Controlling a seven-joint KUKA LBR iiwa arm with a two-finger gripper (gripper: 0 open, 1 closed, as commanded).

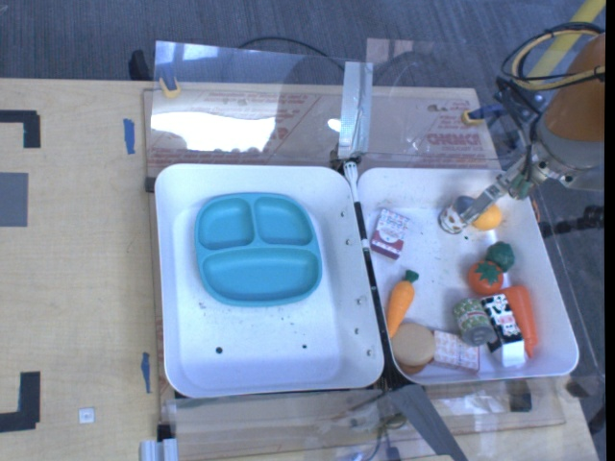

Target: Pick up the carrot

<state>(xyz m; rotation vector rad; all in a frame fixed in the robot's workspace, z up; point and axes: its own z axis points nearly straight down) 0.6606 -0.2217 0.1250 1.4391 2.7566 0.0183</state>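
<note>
The carrot point(401, 303) lies in the right bin point(553, 257), hard by the divider point(363, 248) where the two bins meet — orange body pointing down toward the near rim, green tuft up and away. It looks like a toy: light, stiff, probably smooth plastic with a taper, so I'd guess it could squirt out of a pinch made near the thin end. The thick middle of the body, taken across its short width, seems the safest hold.

Room around the carrot is uneven. Just below its lower end sits a round tan piece point(414, 347), touching or nearly so. Up and a little left of the carrot is a small red-and-white carton point(389, 233), apart from it. To the carrot's right there is bare white floor before the tomato point(486, 277), the little can point(472, 320) and the black-and-white carton point(504, 327). To its left, the bin wall rises almost at once — a finger coming down on that side has very little slack, and I'd expect that to be the awkward bit.

The gripper point(459, 214) hangs well up and to the right of the carrot, beside a yellow piece point(488, 218). Whether its fingers are apart or together I cannot tell from here; the tip is a grey blur.

The left bin, beyond the divider from the carrot, holds a blue sectioned plate point(258, 248).
</note>
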